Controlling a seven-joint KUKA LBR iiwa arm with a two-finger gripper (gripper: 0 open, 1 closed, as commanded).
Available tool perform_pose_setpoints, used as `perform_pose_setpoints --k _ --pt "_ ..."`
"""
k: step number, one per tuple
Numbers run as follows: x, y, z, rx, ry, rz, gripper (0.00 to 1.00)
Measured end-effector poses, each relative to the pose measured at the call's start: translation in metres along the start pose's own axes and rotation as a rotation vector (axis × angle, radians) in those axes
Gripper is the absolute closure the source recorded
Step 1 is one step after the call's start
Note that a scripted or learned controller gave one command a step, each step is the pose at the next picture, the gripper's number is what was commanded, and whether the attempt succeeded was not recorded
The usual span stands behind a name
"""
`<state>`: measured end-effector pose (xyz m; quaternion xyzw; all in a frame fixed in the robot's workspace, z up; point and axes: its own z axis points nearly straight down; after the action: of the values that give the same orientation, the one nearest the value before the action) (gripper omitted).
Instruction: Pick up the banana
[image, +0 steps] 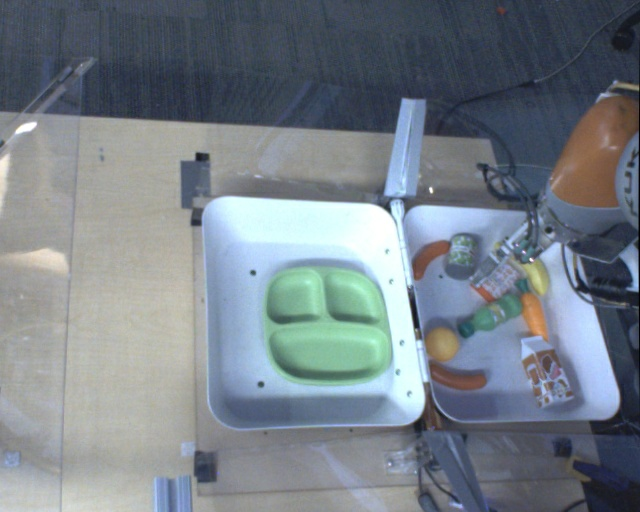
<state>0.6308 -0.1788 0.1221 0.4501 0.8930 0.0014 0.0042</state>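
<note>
The banana lies in the right bin, near its far right side, just beside a carrot and the cap end of a green bottle. The gripper sits just above and left of the banana, over a small packet; I cannot tell its state. The left bin holds a green divided tray.

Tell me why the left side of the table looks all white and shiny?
In the camera view, light glares off a clear sheet over the bench, washing out its left part; the white left bin casts a soft shadow under its near wall; the small things in the right bin look slightly blurry.
</note>
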Motion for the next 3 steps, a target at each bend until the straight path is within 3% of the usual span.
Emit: perform_pose_setpoints --k 1,2,3 --pt "0.003 -0.049 -0.060 -0.002 -0.004 -0.107 0.00" --pt "-0.030 -0.003 0.011 -0.012 -0.014 0.153 0.00" --pt "-0.017 -0.022 -0.103 -0.003 -0.005 0.163 0.00"
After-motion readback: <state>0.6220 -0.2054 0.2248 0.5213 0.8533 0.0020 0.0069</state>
